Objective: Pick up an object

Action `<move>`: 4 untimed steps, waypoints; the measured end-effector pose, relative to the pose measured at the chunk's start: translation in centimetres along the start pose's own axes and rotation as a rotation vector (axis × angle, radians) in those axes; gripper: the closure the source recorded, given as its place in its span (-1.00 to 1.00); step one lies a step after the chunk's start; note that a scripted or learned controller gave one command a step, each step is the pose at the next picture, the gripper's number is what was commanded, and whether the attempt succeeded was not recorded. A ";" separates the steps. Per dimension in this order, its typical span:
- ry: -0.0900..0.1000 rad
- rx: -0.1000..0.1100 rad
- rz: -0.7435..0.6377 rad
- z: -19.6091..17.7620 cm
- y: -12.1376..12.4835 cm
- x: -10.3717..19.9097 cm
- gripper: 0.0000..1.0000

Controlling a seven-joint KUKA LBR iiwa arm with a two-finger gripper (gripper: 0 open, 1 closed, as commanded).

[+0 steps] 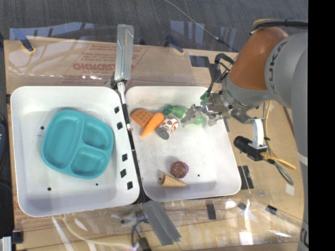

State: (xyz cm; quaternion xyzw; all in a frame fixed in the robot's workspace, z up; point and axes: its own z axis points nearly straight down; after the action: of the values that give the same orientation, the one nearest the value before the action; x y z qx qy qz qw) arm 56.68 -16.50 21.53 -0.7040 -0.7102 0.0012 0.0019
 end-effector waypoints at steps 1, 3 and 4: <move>0.001 -0.002 -0.187 12.4 -5.3 3.9 -1.00; -0.002 -0.006 -0.456 11.2 -8.7 -2.6 1.00; 0.001 -0.003 -0.113 12.4 -6.9 4.8 1.00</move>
State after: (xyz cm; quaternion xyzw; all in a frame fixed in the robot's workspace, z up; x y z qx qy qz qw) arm 49.66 -11.78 9.18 -0.6627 -0.7489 -0.0004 0.0011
